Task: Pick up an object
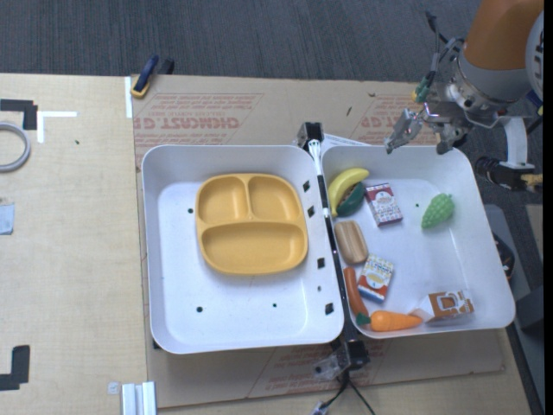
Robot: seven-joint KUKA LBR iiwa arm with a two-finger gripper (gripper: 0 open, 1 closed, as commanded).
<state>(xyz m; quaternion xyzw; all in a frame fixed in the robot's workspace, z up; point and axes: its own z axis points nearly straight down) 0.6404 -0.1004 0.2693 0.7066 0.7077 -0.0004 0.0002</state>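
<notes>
The jaws (423,132) hang spread and bare over the right bin's (484,199) far rim. Down-left of them inside that bin lie the banana (344,183), a red carton (383,205) and a bread roll (351,241); the green fruit (438,211) lies just below them. The carrot (394,321) rests against the near wall, well apart from the jaws. Bare floor shows mid-bin. The arm (505,24) slants in from upper right.
</notes>
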